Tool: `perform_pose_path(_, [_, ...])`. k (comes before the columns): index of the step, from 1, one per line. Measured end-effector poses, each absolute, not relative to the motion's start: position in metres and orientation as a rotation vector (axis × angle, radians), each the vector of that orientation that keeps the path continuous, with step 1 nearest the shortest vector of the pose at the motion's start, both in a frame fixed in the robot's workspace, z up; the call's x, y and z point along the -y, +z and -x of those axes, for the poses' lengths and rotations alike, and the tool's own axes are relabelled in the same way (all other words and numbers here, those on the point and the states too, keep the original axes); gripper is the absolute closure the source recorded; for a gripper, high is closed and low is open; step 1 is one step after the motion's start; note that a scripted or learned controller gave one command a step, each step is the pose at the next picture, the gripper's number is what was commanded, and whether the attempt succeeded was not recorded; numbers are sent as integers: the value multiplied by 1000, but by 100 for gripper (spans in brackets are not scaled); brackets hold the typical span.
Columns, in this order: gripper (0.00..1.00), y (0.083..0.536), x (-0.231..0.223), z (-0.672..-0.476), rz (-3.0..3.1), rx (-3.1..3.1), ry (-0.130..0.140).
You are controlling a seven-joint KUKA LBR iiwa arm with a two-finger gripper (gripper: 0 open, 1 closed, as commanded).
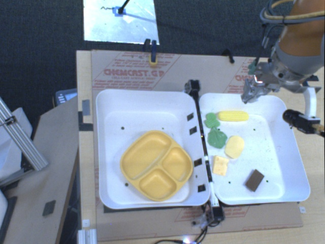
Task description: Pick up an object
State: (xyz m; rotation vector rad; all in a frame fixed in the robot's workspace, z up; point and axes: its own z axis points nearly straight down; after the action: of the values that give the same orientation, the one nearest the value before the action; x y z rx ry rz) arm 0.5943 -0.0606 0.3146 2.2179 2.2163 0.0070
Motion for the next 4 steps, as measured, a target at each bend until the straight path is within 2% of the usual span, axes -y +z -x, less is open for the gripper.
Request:
perform_pose_path(1, [100, 292, 23, -520, -2218, -2231, -2])
perform_pose_path(2, [100, 296, 126, -541, -2224, -2211, 1])
perform_pose_path(3, [100, 321, 105, -636, -2206, -2225, 10])
perform_pose_path(4, [100, 304, 52, -568, -2216, -2233, -1])
